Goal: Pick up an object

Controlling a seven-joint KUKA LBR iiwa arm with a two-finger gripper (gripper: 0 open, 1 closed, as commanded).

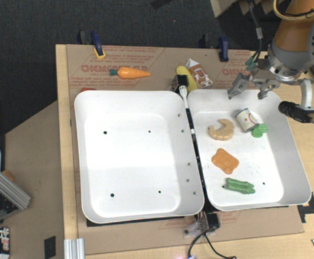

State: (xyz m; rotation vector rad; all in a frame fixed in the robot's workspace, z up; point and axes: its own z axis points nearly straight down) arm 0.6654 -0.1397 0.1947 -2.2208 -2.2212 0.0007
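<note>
Grey arm hovers at the far edge of the right bin, nothing picked yet.

From the camera view, the gripper hangs with fingers spread apart and nothing between them; best to drop straight over the small can just below it, centred. Right bin holds one can, one croissant, one orange piece, one green pod; one carrot lies on the surface.

We see two bins side by side on the tabletop. In the right bin lie a croissant, a small can to its right, a flat toy in front, and a pea pod nearest us. Behind the left bin lies a carrot. The end effector hangs over the right bin's back edge.
</note>
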